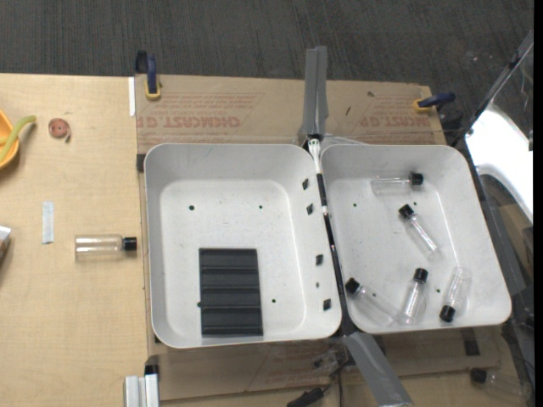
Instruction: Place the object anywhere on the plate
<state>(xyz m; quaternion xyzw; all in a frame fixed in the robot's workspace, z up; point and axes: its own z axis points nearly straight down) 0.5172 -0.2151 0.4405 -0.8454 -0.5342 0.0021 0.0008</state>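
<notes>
Pick phase: the object, one of five clear black-capped vials [419,230], lies in the right bin [475,185], and the black ribbed plate [229,292] waits at the near side of the left bin [170,176]; whether my fingers are open or shut I cannot tell. I should choose the middle vial, well apart from its neighbours, grip it across its body, and lift it high over the rims between the bins. A stray bottle [103,245] lies on the counter [76,168] at the left, out of the path.

a smooth, rounded, glossy stretch of the pale grey-white arm [502,147] shows by the right edge.
</notes>
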